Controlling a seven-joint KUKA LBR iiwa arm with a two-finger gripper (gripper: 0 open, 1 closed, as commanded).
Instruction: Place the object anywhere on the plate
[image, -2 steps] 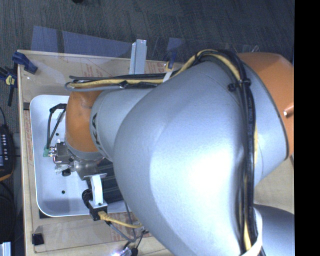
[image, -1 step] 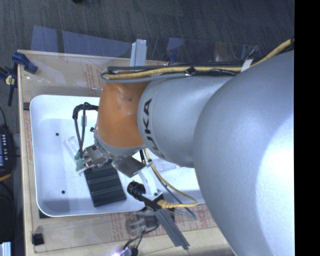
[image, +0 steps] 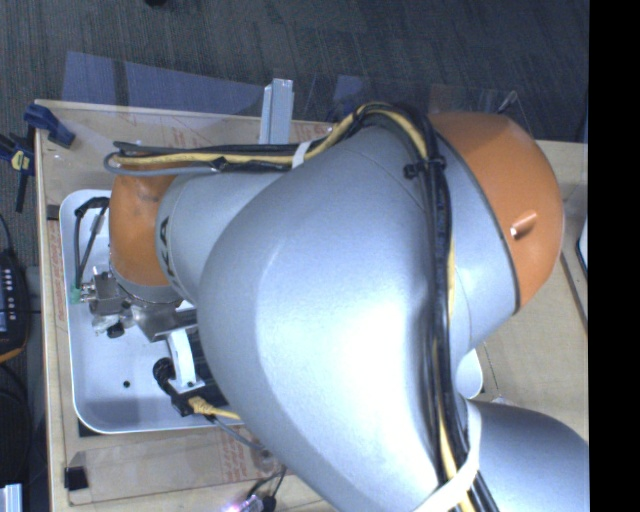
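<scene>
— Grey arm (image: 340, 300), yellow-and-black cables (image: 200, 158) along it: what does it block?
— Nearly everything right of the claw (image: 108, 308), which hangs over a white bin (image: 110, 405).
— And around that?
— A wooden bench (image: 150, 460) beneath, dark carpet (image: 300, 40) beyond.
— Claw open or closed? The object's place?
— Neither can be told; the arm covers too much.

A small green object (image: 75, 295) sat at mid-left of the frame, tight against the left bin's (image: 120, 410) left wall, too small to identify. At lower right, a white rounded edge (image: 470, 378) peeked past my arm (image: 340, 300), possibly the plate; I couldn't tell.
</scene>
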